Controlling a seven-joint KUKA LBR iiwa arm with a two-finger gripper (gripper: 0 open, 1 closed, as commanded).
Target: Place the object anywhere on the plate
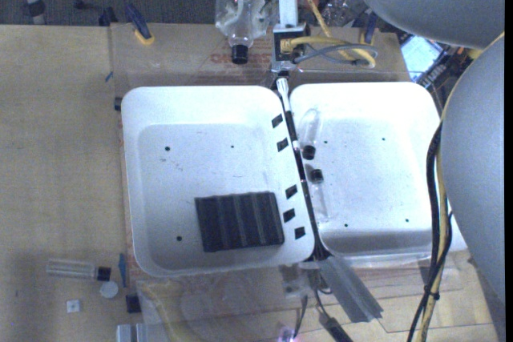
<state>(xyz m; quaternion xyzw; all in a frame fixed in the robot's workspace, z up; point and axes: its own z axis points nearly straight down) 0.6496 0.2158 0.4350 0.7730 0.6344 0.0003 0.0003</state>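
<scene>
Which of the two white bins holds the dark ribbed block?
The left bin holds the block, near its front edge. The right bin has no such dark block on its floor.

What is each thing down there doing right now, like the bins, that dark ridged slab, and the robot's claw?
Dark ridged rectangular slab: lying flat in the left bin, slightly skewed.
Left shallow white bin: upright, holding the slab.
Right shallow white bin: upright, beside the left one.
Gripper: raised beyond the bins, carrying nothing visible.

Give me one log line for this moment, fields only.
gripper: above bench beyond bins | fingers: cannot tell | black plate: left bin, near edge | on plate: nothing | task: not done
</scene>
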